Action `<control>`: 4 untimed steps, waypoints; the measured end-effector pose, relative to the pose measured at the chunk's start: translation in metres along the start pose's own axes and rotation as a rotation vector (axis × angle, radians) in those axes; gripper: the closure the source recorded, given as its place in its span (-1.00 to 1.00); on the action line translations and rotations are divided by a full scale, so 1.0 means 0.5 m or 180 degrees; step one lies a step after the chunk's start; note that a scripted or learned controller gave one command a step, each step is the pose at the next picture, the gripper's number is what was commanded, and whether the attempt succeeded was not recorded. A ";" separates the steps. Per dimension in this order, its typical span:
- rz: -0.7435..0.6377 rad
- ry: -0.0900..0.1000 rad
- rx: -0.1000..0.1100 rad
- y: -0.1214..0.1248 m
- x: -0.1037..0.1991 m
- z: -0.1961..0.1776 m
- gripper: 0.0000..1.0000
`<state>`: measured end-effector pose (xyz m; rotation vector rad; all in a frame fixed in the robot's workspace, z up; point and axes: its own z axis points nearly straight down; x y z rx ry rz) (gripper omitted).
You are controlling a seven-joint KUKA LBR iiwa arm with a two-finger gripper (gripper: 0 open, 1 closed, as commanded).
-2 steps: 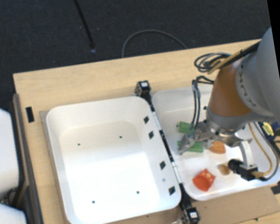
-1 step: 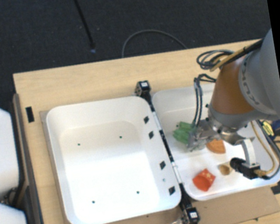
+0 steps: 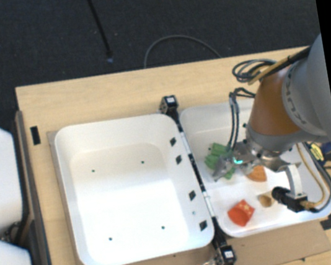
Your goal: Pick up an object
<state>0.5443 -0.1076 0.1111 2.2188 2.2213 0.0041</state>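
Observation:
In the right bin (image 3: 208, 118) lie several small objects. A green object (image 3: 216, 155) rests near the bin's left wall. An orange piece (image 3: 258, 174) lies at mid-bin, a red block (image 3: 241, 212) near the front edge, and a small tan piece (image 3: 265, 200) beside the red block. My gripper (image 3: 231, 165) hangs low over the bin, right against the green object's right side, and the grey and orange wrist above hides part of it. I cannot make out anything held.
The left bin (image 3: 124, 186) sits beside the right one, with black clips along the shared divider (image 3: 190, 168). Cables (image 3: 249, 70) loop off the arm at the back right. A black fitting (image 3: 284, 195) hangs near the bin's front right.

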 end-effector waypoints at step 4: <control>-0.0034 0.0009 0.0012 -0.012 0.370 -0.204 1.00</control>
